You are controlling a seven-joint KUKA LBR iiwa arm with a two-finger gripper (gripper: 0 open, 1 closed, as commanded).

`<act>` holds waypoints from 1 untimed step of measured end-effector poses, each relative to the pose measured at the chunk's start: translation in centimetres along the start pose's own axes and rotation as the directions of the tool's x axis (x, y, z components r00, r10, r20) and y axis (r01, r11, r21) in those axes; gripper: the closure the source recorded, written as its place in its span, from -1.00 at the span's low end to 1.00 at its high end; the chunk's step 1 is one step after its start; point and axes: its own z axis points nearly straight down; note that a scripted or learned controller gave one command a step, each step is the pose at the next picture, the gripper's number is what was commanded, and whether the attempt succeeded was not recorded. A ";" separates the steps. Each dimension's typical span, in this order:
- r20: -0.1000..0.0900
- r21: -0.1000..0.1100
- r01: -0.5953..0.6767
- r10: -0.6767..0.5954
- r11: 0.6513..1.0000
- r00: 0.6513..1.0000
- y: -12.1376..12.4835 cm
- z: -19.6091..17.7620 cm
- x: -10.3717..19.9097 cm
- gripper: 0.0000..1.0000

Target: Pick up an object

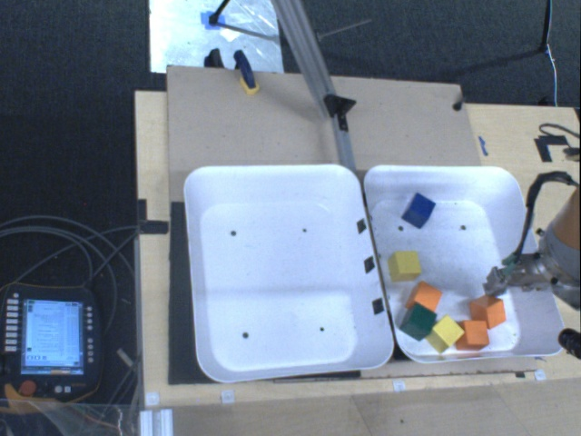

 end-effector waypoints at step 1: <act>-0.002 0.009 -0.001 0.001 1.000 1.000 0.1 -4.4 0.2 1.00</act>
